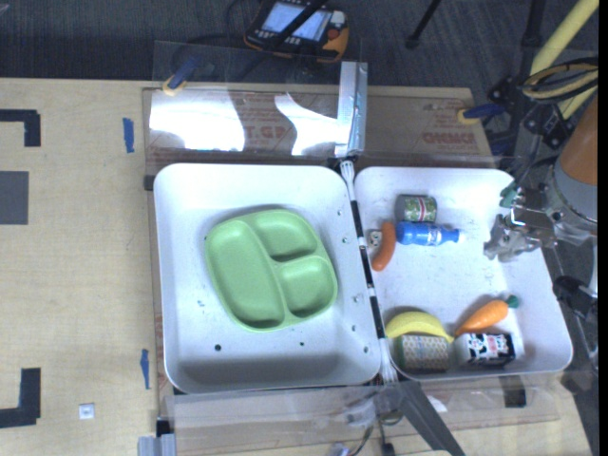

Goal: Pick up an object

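The right bin (532, 283) holds several small items. A green can (416, 207) lies near its back, with a blue bottle (427, 235) just in front of it. An orange-red sausage (383, 245) lies by the left wall. Along the front lie a yellow banana (416, 325), an orange carrot (484, 314), a patterned tin (425, 351) and a black-and-white carton (487, 348). My gripper (508, 240) hangs over the bin's right side, to the right of the blue bottle and above the carrot in the view, apart from all the items.
The left bin (180, 207) holds a green divided plate (272, 269). A metal divider (353, 112) stands behind the bins. A handheld controller (296, 25) and cables (560, 74) lie beyond the bench.
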### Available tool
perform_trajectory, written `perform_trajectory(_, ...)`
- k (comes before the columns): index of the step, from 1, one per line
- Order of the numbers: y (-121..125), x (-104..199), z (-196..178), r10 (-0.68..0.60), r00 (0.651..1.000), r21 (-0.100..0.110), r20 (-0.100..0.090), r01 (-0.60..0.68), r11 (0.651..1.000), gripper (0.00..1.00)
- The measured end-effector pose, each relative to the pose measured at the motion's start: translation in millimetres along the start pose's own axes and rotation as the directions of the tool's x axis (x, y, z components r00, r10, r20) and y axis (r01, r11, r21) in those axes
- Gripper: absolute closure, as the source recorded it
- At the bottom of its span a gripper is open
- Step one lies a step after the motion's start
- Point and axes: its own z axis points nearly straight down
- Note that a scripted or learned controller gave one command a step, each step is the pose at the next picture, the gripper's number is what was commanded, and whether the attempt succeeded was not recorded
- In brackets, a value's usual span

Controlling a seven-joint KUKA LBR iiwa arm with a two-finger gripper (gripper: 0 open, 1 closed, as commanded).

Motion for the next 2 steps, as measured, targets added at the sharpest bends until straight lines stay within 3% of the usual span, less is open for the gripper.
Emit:
perform_trajectory(1, -16.6, -31.8, -76.3, -0.325, 0.946, -0.003, 0.002, 0.325, 0.946, 1.00)
perform_trajectory(2, 31.0, 19.3, -52.4, -0.367, 0.930, -0.003, 0.001, 0.367, 0.930, 1.00)
